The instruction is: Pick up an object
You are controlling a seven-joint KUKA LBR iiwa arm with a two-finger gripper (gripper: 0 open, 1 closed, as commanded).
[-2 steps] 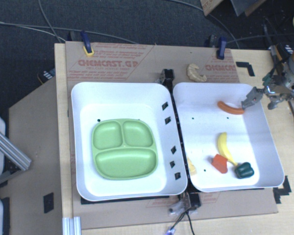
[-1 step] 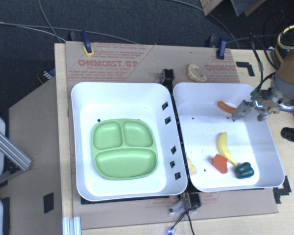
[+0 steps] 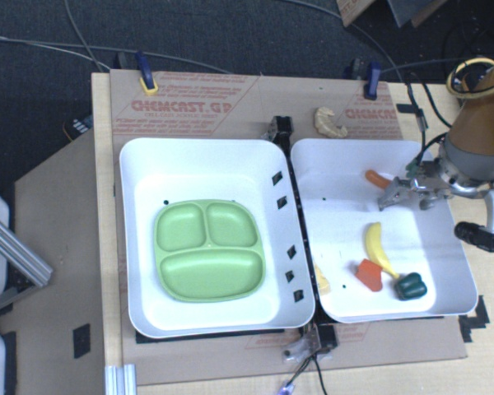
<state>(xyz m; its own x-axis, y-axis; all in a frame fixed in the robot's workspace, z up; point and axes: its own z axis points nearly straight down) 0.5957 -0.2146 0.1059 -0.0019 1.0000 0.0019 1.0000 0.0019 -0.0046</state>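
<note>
two shallow white bins sat side by side on a pale board across the middle of the frame; the left bin (image 3: 140, 220) held a green divided plate (image 3: 209, 248), lying flat in its lower half, with three compartments facing up; the right bin (image 3: 329, 171) held the small objects; a yellow banana (image 3: 379, 248) lay just right of the bin's centre, running down toward the lower right; a red piece (image 3: 368, 274) lay just below and left of the banana's lower end, and a dark green piece (image 3: 411, 285) lay just right of that end, close to the bin's lower right rim; an orange piece (image 3: 376, 178), perhaps a carrot, lay in the upper part of the right bin; the arm (image 3: 477, 130) came in from the right edge of the frame, its orange band high at the right; the gripper (image 3: 407, 189) hung over the upper right part of the right bin, its metal fingers just right of the orange piece; whether the fingers were spread or closed could not be told, and nothing was plainly seen between them; a tan, crumpled thing (image 3: 330, 123) lay on the board above the right bin, outside both bins.
</note>
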